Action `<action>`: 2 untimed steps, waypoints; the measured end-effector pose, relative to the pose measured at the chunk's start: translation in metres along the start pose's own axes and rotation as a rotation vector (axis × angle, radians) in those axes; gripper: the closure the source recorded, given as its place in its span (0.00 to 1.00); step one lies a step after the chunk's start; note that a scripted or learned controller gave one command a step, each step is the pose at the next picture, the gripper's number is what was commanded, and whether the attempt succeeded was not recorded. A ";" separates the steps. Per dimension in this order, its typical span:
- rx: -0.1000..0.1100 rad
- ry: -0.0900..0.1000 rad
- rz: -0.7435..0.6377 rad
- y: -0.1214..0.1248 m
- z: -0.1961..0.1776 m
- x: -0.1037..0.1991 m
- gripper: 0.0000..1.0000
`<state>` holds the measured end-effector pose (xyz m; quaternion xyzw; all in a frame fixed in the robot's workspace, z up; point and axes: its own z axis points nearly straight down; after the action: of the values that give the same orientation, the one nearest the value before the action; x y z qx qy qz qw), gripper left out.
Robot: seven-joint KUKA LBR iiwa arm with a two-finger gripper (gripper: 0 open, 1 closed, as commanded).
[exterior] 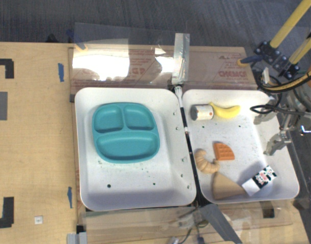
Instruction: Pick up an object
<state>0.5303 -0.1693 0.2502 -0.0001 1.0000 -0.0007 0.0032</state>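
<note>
Bench (pixel 33 136), tan board surface, bearing two shallow white bins side by side.

Left bin (pixel 165 187): holds one teal divided plate (pixel 125 132), flat, three compartments, set toward 11 o'clock of the bin floor. Likely stationed as a drop-off tray, judging by its bare compartments.

Right bin (pixel 247 136): holds the candidates for picking, loosely scattered and mostly apart from one another, which should leave room for a grasp.
- Banana (pixel 226 111), yellow, at 12 o'clock, lying flat, touching or just beside a small white-and-brown cylinder (pixel 201 113) at 11 o'clock.
- Orange waffle-like piece (pixel 224 151), centre.
- Croissant (pixel 206 161), tan, at 8 o'clock, close against the bin's left wall.
- Tan cone (pixel 226 187), at 6 o'clock, on its side.
- Black-and-white patterned block (pixel 262 178), at 5 o'clock, near the cone.

Arm: enters at 3 o'clock of the view, cabled wrist over the right bin's right rim. Pincer (pixel 277 142) hangs at the bin's 3 o'clock edge, pointing downward; whether it is spread or pressed together cannot be told. Nothing is seen within it; no object yet lifted.
</note>
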 end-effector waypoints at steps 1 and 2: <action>0.002 -0.007 -0.034 0.006 0.161 0.021 0.00; 0.006 -0.021 -0.036 0.007 0.148 0.017 1.00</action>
<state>0.5146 -0.1629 0.1025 -0.0182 0.9997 -0.0035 0.0136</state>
